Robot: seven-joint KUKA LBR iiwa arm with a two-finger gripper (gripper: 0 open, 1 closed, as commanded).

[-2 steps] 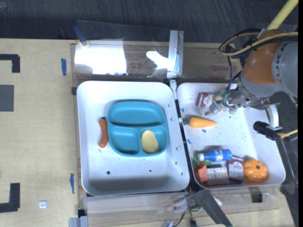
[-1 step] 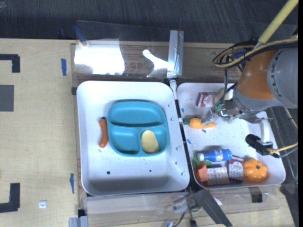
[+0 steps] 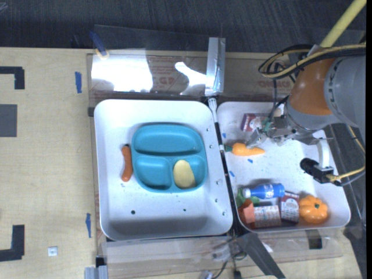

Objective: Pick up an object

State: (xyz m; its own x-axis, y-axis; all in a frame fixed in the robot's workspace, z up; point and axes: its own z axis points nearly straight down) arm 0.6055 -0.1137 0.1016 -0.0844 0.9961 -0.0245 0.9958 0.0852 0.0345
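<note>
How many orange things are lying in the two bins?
3: a sausage in the left bin beside the blue tray, a carrot and a pumpkin in the right bin. The arm may hide more.

my hand (image 3: 263, 131): fingertips too blurred to read | small packet (image 3: 251, 121) just beside my hand: label illegible | my arm (image 3: 343, 86): cut off at right edge

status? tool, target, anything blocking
Tool low in right bin, above the toy carrot; grip unconfirmed. Carrot lying on the bin floor by the left wall. Small packet right beside the tool; bottle and pumpkin apart, near the front.
</note>
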